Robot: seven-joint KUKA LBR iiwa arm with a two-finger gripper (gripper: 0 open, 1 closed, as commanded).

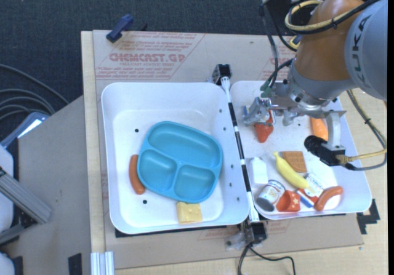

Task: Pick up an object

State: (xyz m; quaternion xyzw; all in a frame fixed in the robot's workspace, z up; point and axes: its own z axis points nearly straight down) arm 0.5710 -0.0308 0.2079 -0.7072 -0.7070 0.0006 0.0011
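A small red-orange piece, shaped like a strawberry or pepper (pixel 263 131), sits directly below the fingers (pixel 259 111), touching or nearly touching them; whether it is gripped cannot be told. An orange carrot-like piece (pixel 319 127) lies to the right of the fingers, partly hidden. A yellow banana (pixel 288 171) lies tilted, nearer the camera than the fingers, with a tan waffle-like square (pixel 295 160) just beside it. Still nearer the camera sit a small can (pixel 269 194), a red piece (pixel 289 202) and a red-orange sausage (pixel 327 197).

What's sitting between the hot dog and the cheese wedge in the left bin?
The blue divided tray lies between the hot dog and the cheese wedge.
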